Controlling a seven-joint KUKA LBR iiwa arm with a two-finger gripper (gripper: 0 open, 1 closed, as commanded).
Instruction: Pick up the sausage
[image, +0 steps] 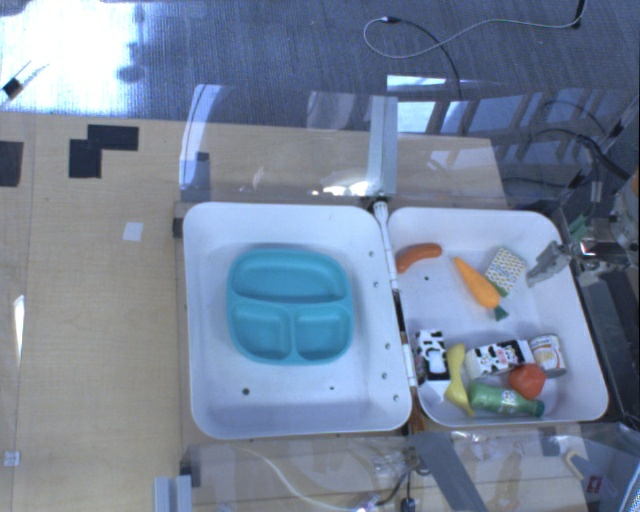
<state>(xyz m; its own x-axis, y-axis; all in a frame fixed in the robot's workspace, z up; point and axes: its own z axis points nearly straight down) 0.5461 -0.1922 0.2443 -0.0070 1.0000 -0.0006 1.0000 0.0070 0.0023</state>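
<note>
Divided teal plastic plate (290, 305): centred in left white bin (210, 400).
Orange-red sausage (418, 256): right white bin (590, 390), eleven o'clock corner, beside the wall.
Grey two-finger gripper (549, 262): three o'clock edge; spread cannot be told.
Approach: descend crosswise, avoiding orange toy carrot (478, 283).

Open floor round sausage (418, 256); carrot (477, 283) nearby, bin wall (386, 262) just beside.

No readable text anywhere. Cow-print cartons (497, 357) lower right of frame, can (547, 354) label beside them, patterned box (505, 269) upper right: all too blurred.
</note>
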